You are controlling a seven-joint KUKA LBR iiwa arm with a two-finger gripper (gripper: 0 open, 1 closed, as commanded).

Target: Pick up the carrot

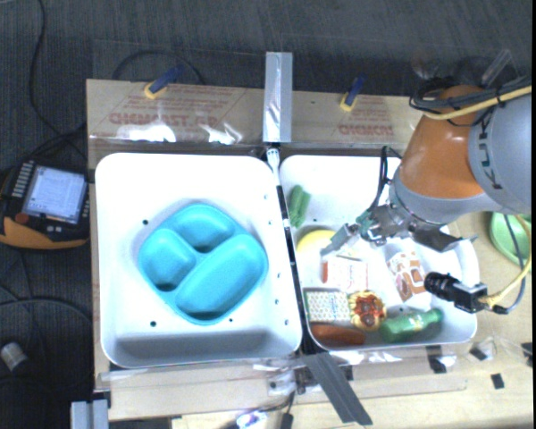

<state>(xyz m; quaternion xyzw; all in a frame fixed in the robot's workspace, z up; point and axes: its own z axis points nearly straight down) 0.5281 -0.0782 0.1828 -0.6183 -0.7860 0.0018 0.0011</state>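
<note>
The carrot (339,335) is a short orange-red root lying flat along the near wall of the right bin (465,329). A checkered packet (326,306) touches it; a green bottle (409,323) lies just right. The gripper (372,225) hangs farther back, its state unclear.

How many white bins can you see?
2. The left bin holds a blue divided tray. The right bin holds a pile of small toy foods, with the arm reaching over it.
</note>
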